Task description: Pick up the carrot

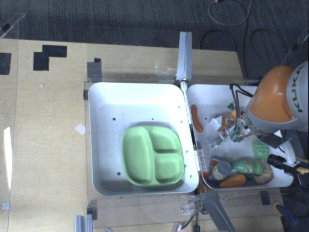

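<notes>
right bin [289, 178]: carrot [233, 181] at front wall, bottle [246, 168] touching behind; end effector [235, 131] grip state unclear.

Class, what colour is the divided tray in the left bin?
Light green; the tray shows best in the camera view.

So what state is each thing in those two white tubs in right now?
Green three-compartment plastic tray: lying flat in the left white bin, nothing in its compartments.
Orange carrot: lying on its side at the near edge of the right white bin, untouched.
Red sausage-shaped toy: lying flat by the right bin's left wall.
Green bottle: lying on its side beside the carrot.
Gripper: low over the right bin's clutter.
</notes>
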Robot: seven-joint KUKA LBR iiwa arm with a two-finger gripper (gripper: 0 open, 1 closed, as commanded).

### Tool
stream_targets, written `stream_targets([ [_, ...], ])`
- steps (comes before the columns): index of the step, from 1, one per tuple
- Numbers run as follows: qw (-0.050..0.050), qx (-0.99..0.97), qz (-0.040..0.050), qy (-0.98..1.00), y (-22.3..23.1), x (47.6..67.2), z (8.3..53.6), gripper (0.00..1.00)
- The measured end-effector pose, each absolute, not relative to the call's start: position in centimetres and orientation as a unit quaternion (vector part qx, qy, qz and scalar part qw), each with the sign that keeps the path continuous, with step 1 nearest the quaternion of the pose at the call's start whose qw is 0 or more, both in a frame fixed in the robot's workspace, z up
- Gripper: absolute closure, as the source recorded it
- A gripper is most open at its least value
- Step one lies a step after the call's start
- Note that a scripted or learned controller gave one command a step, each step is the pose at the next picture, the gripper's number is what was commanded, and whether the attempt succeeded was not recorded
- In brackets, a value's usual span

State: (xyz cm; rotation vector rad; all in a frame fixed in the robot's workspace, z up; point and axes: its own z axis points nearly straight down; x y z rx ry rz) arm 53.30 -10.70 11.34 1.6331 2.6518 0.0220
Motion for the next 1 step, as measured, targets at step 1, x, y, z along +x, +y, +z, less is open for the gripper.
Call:
stream_targets([
  [1, 0.007, 0.505, 0.0016, 0.863, -16.18, 49.09, 8.92, 0.0],
])
